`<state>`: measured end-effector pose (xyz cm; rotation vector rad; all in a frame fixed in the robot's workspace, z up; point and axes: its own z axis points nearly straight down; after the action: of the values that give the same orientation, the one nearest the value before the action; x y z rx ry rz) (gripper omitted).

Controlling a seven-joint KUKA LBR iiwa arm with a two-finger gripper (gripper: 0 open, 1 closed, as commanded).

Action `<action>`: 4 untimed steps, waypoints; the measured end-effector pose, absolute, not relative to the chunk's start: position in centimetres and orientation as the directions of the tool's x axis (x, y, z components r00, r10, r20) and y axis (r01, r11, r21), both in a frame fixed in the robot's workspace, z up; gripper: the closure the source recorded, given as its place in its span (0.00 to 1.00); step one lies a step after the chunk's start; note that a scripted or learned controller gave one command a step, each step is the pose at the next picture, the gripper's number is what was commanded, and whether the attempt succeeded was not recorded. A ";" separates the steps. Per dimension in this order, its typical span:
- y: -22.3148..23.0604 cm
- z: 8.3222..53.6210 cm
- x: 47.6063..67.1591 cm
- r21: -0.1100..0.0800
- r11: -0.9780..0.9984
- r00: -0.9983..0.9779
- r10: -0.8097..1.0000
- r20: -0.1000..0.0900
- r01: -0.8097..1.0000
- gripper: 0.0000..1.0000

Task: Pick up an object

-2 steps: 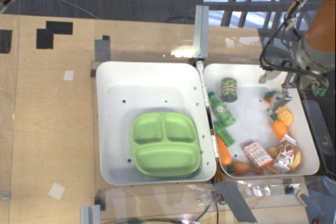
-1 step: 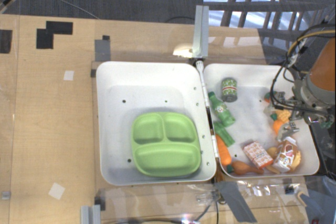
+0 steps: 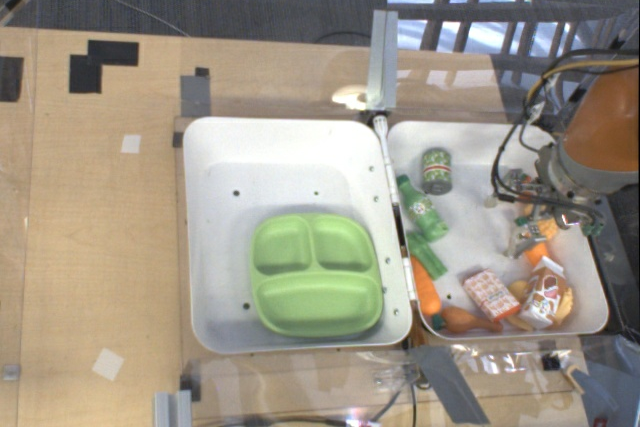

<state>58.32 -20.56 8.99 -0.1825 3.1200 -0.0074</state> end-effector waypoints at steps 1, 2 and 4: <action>-20.6 9.1 50.0 -0.004 0.999 -0.998 -0.054 -0.014 -0.054 0.00; -17.5 9.1 51.7 -0.010 0.983 -0.982 -0.186 -0.019 -0.186 0.00; -9.5 10.5 59.9 -0.004 1.000 -0.999 -0.030 -0.033 -0.030 1.00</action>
<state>59.92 -9.52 10.55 -0.0460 3.1085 -0.0055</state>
